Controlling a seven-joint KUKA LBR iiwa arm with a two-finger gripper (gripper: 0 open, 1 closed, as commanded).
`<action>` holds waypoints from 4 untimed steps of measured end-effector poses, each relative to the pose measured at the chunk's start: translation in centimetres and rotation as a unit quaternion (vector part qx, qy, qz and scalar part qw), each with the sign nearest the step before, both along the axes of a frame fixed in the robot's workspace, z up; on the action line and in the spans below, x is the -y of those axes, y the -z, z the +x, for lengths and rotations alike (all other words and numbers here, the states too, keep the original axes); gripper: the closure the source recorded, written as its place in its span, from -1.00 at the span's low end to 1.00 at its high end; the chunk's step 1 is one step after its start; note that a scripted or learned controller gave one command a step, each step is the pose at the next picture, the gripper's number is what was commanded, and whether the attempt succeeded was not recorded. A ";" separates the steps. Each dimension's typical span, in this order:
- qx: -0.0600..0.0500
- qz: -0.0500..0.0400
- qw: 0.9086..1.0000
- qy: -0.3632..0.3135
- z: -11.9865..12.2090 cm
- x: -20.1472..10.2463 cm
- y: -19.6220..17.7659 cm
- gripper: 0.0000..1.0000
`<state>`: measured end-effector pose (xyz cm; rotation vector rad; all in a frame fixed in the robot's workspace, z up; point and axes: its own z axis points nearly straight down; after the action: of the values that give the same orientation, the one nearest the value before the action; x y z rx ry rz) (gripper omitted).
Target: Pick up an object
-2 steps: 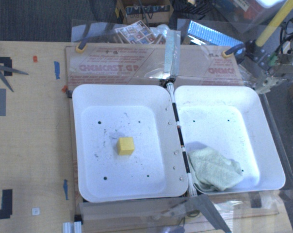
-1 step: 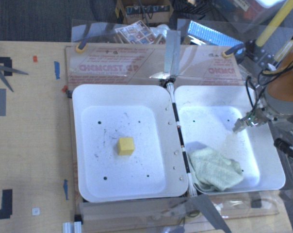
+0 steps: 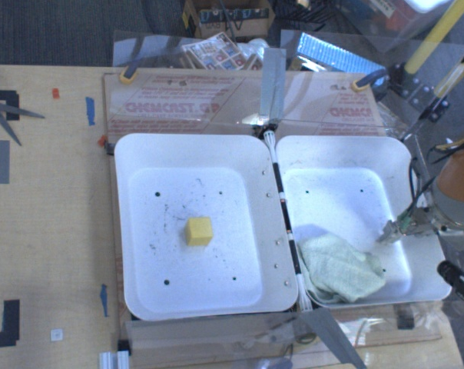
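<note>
Camera view: gripper (image 3: 391, 231) sits beside the cloth (image 3: 341, 267); finger state cannot be told. Cloth judged soft, light; pinch a raised fold.

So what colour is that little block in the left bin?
Yellow; the block shows plainly in the camera view.

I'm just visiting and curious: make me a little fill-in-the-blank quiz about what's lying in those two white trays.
1. The small block in the left bin is coloured ____.
2. The crumpled cloth lies in the ____ bin.
3. The gripper hangs over the ____ bin.
4. The left bin holds ____ block(s).

Missing words: yellow; right; right; one
</note>
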<state>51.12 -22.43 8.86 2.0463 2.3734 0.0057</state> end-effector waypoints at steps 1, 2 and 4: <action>-0.002 0.001 0.991 0.131 -1.7 0.0 -6.0 1.00; -0.001 0.000 0.991 0.132 -1.6 0.1 -7.1 1.00; -0.001 -0.002 0.966 -0.260 -3.0 -4.9 -22.9 1.00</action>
<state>48.12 -17.58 31.74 1.3588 2.8234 0.0012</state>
